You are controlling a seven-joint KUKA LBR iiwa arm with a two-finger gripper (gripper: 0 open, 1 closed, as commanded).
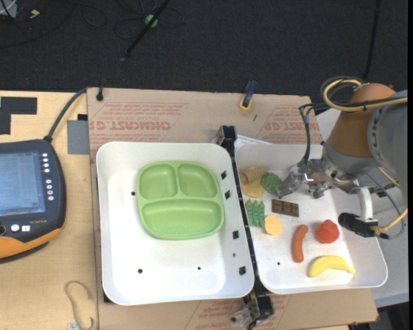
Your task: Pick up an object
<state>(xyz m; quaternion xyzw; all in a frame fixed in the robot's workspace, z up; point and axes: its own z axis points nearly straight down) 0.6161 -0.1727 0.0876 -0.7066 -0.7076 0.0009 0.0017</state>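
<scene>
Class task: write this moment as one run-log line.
stage: reaching | gripper: above right bin, near chocolate bar and broccoli | held: nothing seen | green tray: left bin

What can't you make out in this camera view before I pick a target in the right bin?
- Gripper: small and dark against clutter in the camera view; whether it holds anything is unclear.
- Pale yellowish item by the green broccoli-like piece: too blurred to identify.
- Grey arm with orange band: cut off toward the right.
- Metal clamp under the bins: cut off by the bottom edge.
</scene>
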